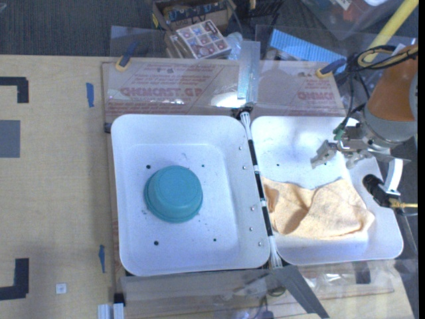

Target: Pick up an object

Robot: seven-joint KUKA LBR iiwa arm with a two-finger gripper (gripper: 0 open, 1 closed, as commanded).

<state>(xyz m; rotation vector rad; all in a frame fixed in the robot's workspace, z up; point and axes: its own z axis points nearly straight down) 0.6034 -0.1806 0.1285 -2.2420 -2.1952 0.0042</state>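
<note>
So the bench (46, 198) has two white bins. The left bin (126, 138) has a teal bowl (174, 193) upside down near its middle. The right bin (292, 135) has a crumpled yellow cloth (317, 209) across its lower half. The claw (332, 153) hangs just above the cloth's top edge, right of frame; can't tell if it's open, nothing visibly in it.

Two white bins (126, 138) sit on a wooden bench (53, 178), cardboard box (192, 12) behind.
</note>
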